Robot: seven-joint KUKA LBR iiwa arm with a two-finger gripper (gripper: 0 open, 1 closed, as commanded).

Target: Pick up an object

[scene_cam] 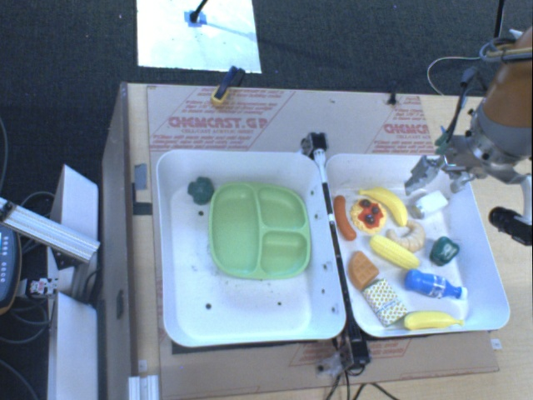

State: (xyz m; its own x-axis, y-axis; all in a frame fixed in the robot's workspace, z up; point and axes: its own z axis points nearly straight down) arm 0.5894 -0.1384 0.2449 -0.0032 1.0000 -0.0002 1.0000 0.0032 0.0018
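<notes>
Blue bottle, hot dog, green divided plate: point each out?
Blue bottle (432, 285): camera view, right bin, point on the middle of its body.
Hot dog (344, 217): camera view, right bin by the divider, point mid-length.
Green divided plate (236, 223): camera view, left bin, point on the floor of its large compartment.

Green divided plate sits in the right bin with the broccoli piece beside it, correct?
Not quite: the camera view shows the green divided plastic plate in the left white bin, not the right one. The dark green broccoli piece does lie beside it.
</notes>
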